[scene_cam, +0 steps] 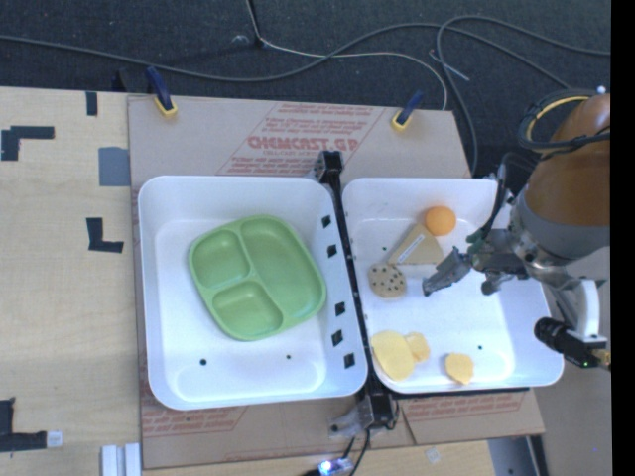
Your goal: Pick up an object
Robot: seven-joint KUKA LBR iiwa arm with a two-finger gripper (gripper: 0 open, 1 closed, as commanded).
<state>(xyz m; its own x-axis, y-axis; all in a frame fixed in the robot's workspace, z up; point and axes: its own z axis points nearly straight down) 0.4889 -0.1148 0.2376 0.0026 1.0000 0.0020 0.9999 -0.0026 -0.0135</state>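
over the right bin (516, 370), my gripper (464, 278) hangs with fingers spread apart, grasping nothing. just left of it: cookie (387, 281), cheese wedge (419, 249), orange ball (440, 219). below it: yellow pieces (394, 354); far left, green tray (257, 276).

Fixed overhead slant on both bins (159, 296)

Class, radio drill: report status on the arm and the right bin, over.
Gripper open, hovering over right bin, holding nothing. Nearest items: wedge, cookie, orange ball. Nothing between fingers and wedge. Green tray in left bin, untouched.
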